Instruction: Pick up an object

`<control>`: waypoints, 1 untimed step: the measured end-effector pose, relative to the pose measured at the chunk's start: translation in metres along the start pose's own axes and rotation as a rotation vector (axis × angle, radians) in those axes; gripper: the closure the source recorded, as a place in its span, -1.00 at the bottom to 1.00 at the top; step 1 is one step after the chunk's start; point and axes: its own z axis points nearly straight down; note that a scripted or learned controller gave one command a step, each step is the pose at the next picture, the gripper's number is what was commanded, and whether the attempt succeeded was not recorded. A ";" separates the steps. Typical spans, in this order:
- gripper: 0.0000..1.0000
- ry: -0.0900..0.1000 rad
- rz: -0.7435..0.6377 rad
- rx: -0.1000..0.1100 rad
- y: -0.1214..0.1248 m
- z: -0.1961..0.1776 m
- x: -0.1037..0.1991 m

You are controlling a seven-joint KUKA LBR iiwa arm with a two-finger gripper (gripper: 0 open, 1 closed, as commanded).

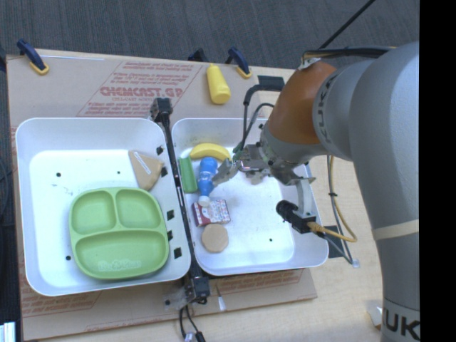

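My gripper [229, 171] hangs low inside the right bin [278, 258], near its left half, under the orange-banded wrist. Right beside it on the left lies a blue bottle [207, 172] with a white cap, and a yellow banana [209, 150] sits just behind that. A green stick-shaped item [187, 174] lies along the bin's left wall. Nearer the front are a red-and-white packet [213, 212] and a round tan biscuit [214, 239]. The gripper's tip is at the bottle's right side; whether it touches the bottle I cannot tell.
The left bin [32, 162] holds a green divided plate [117, 230] and a tan wedge [146, 169]. A yellow cylinder [218, 84] lies on the cardboard behind the bins. Blue clamps [32, 55] grip the board's back edge. A black cable fitting [296, 216] hangs over the right bin.
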 end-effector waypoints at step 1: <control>-1.00 -0.001 0.000 -0.003 0.008 0.042 -0.054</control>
